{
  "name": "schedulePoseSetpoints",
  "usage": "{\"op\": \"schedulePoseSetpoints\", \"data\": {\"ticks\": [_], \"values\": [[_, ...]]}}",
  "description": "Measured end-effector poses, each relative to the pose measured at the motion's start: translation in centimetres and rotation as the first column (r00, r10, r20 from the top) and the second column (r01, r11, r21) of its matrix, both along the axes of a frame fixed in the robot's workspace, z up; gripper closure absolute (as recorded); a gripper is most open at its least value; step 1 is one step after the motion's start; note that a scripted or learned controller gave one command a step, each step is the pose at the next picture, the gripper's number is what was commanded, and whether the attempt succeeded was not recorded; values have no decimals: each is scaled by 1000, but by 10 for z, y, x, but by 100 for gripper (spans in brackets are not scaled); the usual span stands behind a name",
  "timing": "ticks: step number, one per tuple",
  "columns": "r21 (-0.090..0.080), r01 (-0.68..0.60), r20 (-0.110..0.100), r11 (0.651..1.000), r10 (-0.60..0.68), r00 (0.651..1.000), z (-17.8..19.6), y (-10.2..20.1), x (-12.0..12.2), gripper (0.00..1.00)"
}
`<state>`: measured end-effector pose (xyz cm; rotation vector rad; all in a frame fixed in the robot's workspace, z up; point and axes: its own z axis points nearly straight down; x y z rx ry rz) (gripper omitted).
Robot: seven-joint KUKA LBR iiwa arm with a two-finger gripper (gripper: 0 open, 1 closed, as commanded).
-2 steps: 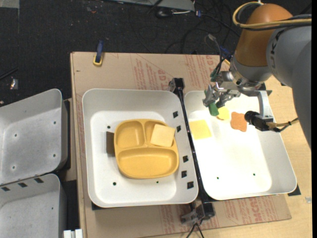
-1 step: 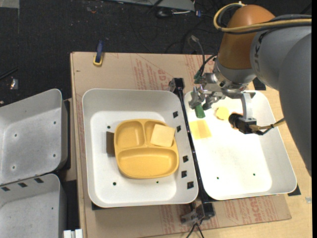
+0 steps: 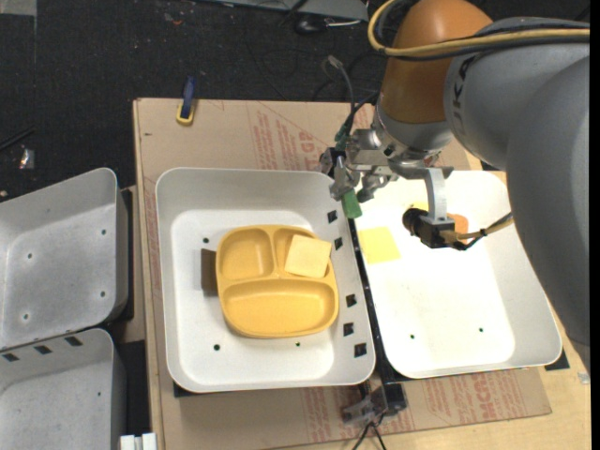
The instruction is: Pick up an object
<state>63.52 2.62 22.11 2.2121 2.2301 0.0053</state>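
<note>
Left bin [image 3: 178, 345]: yellow divided tray [image 3: 277, 293], long axis running roughly left-right, pale square block [image 3: 307, 256] resting in its upper right compartment, dark piece [image 3: 208, 272] touching its left edge. Right bin [image 3: 469, 345]: flat yellow square [image 3: 379, 246] near the divider, edges roughly parallel to the bin walls. End effector [image 3: 356, 187] poised above the divider; opening impossible to judge, nothing visibly gripped. Likely trouble: descending onto the divider rim, or sliding off the thin square.

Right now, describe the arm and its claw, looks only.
The arm is bulky, smooth grey, with a rounded orange band above the wrist. A yellowish cable loops over the band. The claw is a small cluster of dark metal parts with a green piece and thin wires.
</note>
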Motion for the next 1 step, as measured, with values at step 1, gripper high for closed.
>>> {"op": "schedulePoseSetpoints", "data": {"ticks": [1], "values": [[0, 0, -4, 1000, 0, 1000, -4, 52, -10, 100]]}}
